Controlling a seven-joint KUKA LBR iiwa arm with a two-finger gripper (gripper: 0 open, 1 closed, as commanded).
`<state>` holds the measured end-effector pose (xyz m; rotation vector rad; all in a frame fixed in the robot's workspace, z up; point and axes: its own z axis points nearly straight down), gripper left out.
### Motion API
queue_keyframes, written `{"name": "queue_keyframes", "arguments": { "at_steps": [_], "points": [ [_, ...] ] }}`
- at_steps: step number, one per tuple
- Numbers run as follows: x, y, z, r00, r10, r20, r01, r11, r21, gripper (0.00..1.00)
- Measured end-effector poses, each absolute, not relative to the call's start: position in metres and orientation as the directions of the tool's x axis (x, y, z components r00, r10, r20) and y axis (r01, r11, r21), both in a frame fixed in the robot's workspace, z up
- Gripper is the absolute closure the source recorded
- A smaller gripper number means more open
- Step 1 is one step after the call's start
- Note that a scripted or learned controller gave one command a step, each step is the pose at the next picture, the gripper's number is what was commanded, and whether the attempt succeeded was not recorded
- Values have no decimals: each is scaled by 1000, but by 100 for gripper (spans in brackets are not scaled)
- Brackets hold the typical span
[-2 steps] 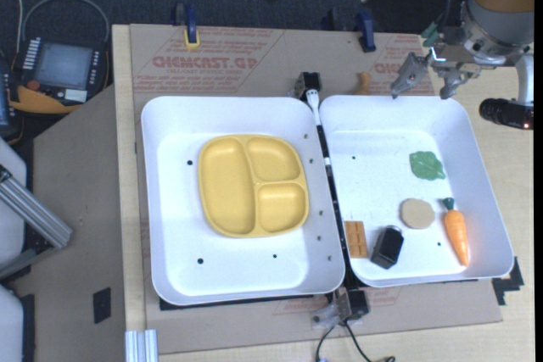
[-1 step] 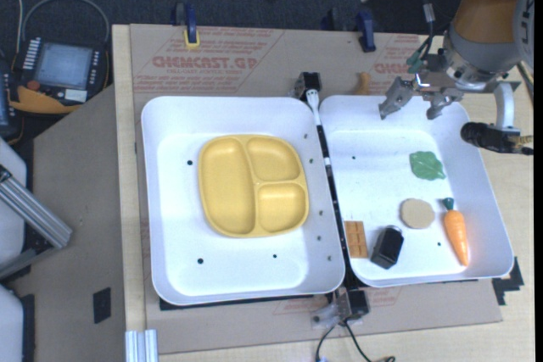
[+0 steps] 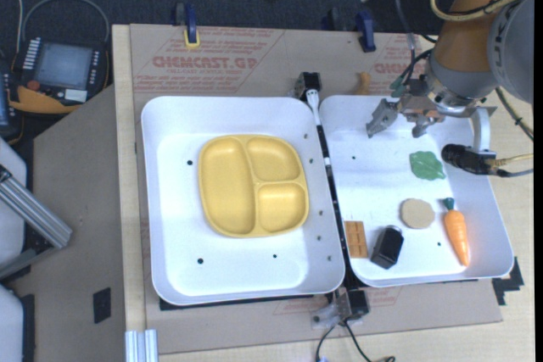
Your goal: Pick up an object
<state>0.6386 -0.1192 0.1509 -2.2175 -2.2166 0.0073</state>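
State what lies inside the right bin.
Inside the right bin: a green leaf, tan disc, carrot, brown block, black block. The gripper covers some floor.

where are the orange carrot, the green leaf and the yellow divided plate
orange carrot (image 3: 458,236), camera view, middle of its body
green leaf (image 3: 427,165), camera view, centre of the leaf
yellow divided plate (image 3: 222,182), camera view, floor of its large left compartment

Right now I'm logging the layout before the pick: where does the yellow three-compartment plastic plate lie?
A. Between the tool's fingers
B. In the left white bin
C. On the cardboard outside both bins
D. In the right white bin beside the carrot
B: the yellow three-compartment plastic plate lies flat in the left white bin, apart from the small items in the right white bin.
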Motion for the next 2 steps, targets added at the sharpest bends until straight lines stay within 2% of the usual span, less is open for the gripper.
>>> {"name": "queue_keyframes", "arguments": {
  "at_steps": [1, 2],
  "points": [
    [628, -119, 101, 0, 1000, 1, 1000, 0, -7, 0],
    [630, -119, 115, 0, 1000, -1, 1000, 0, 1, 100]
  ]
}}
